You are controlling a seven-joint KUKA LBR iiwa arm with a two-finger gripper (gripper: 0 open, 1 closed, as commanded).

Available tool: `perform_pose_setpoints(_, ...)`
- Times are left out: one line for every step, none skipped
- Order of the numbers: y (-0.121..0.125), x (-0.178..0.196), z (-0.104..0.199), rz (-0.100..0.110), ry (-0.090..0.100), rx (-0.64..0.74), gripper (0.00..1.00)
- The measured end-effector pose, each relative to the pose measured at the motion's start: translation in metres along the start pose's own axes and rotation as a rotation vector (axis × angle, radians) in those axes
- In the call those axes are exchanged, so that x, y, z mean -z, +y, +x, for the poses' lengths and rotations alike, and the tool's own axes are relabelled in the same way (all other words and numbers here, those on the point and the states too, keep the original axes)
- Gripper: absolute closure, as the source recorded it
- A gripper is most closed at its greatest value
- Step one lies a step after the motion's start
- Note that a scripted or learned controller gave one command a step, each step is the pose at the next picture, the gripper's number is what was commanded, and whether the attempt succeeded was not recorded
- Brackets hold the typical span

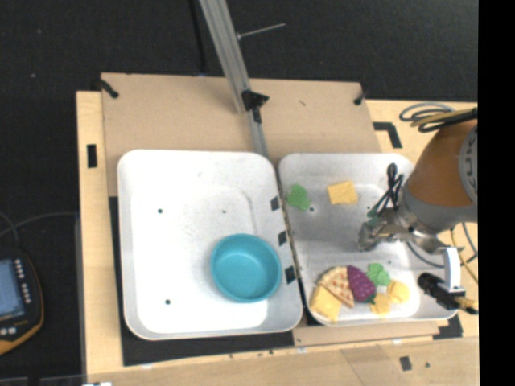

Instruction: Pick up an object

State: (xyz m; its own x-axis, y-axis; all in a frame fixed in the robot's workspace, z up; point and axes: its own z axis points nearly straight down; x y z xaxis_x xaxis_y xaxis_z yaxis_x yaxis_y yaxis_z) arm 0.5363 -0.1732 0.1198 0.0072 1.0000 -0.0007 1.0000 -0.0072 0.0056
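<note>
My gripper [373,237] hangs low over the middle of the right bin [322,175], below the orange wrist band. Nothing shows between its fingers. Just below it, at the bin's front, lies a cluster of toys: a purple piece [360,283], a green piece [378,275], a waffle-like wedge [335,285] and yellow pieces [393,296]. A yellow block [342,192] rests at the back of the bin, up and left of the gripper. A small green item [298,197] sits near the bin's left wall.
The left bin [161,191] holds a blue bowl [244,266] near its front right corner. A grey metal pole [229,51] slants in from the top. Cables [426,113] lie at the right edge of the bench.
</note>
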Motion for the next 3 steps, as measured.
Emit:
perform_pose_setpoints(0.004, 0.057, 0.006, 0.003, 0.0, 0.009, 1.0)
perform_pose_setpoints(0.01, 0.12, 0.0, -0.003, -0.002, 0.011, 1.0)
perform_pose_setpoints(0.011, 0.13, -0.001, 0.002, 0.0, 0.013, 1.0)
